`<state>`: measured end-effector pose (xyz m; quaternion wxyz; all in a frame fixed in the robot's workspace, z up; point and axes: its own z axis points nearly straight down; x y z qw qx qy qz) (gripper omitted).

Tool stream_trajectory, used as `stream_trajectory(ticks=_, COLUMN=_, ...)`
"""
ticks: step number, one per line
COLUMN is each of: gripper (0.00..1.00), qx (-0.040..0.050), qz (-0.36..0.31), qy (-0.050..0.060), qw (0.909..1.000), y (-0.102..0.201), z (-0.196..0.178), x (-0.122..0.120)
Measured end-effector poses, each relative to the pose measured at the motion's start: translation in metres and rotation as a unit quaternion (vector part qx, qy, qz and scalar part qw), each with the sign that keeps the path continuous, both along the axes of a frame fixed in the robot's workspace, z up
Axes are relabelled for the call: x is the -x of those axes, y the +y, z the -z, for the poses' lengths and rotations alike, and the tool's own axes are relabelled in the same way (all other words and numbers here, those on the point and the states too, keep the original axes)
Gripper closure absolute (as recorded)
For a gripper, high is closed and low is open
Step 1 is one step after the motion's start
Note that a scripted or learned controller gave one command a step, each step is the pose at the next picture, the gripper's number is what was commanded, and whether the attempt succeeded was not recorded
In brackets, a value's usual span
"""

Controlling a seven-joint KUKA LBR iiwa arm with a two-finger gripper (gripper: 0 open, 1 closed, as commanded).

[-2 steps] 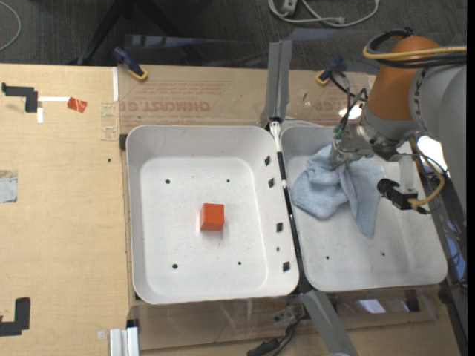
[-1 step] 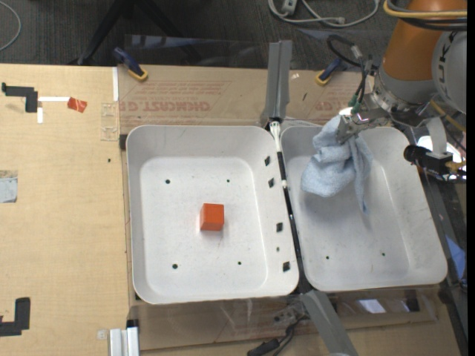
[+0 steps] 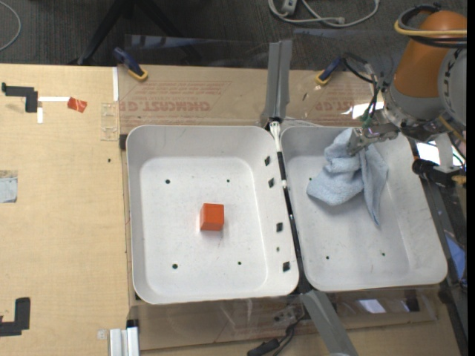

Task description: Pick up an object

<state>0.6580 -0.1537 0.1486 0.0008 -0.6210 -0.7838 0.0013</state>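
Gripper (image 3: 369, 133) at upper R bin (image 3: 415, 273), pinched on top edge of light-blue cloth (image 3: 349, 176), which hangs slack w/ lower folds on bin floor, so prob mid-lift; orange cube (image 3: 212, 217) sits alone in L bin (image 3: 148, 273)

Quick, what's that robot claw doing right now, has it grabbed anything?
Gripper: shut on the light blue cloth, which hangs from its fingers, lifted at one end over the right bin.
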Motion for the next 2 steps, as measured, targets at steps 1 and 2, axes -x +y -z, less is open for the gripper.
stream_trajectory(ticks=1, gripper=1.00, qx=0.0007, qz=-0.052, qy=-0.002, qw=0.9987, y=-0.041, z=-0.045, x=-0.001)
stream_trajectory(ticks=2, gripper=1.00, qx=-0.0005, qz=-0.134, qy=-0.001, qw=0.9910, y=-0.008, z=-0.042, x=-0.001)
